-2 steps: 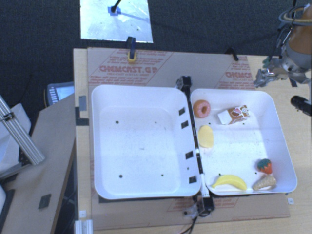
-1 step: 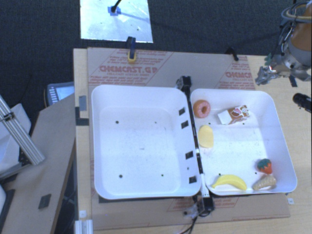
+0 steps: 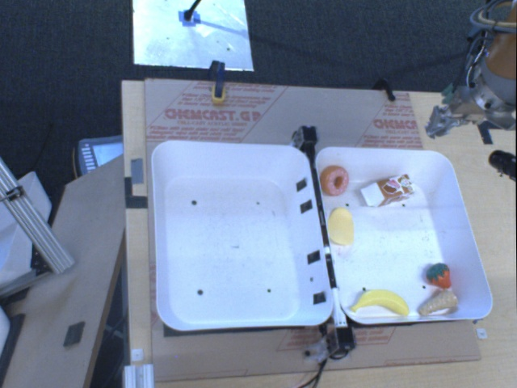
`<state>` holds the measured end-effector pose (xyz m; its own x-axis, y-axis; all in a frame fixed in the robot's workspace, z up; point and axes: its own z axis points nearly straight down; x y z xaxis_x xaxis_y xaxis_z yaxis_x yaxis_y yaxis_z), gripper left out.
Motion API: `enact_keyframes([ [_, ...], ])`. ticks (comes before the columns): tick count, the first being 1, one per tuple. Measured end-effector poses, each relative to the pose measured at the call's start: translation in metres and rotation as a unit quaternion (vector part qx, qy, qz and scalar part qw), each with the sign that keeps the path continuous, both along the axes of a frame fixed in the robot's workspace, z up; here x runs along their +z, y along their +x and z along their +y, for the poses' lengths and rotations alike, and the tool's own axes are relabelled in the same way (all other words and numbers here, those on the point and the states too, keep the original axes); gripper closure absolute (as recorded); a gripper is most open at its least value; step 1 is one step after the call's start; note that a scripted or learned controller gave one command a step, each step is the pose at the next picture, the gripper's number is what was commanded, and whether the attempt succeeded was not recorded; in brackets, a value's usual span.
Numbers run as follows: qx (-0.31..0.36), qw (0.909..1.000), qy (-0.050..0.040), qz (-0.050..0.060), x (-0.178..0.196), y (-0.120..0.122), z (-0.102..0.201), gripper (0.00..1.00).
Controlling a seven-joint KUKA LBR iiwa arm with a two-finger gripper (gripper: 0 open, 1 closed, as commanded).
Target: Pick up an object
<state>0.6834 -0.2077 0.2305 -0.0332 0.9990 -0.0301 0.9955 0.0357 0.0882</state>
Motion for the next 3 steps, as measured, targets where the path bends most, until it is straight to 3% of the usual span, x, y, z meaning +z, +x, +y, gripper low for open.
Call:
enact_keyframes([
  [3, 0.003, 1.0, -0.0025, -0.007, 0.035, 0.003, -0.001, 1.0],
])
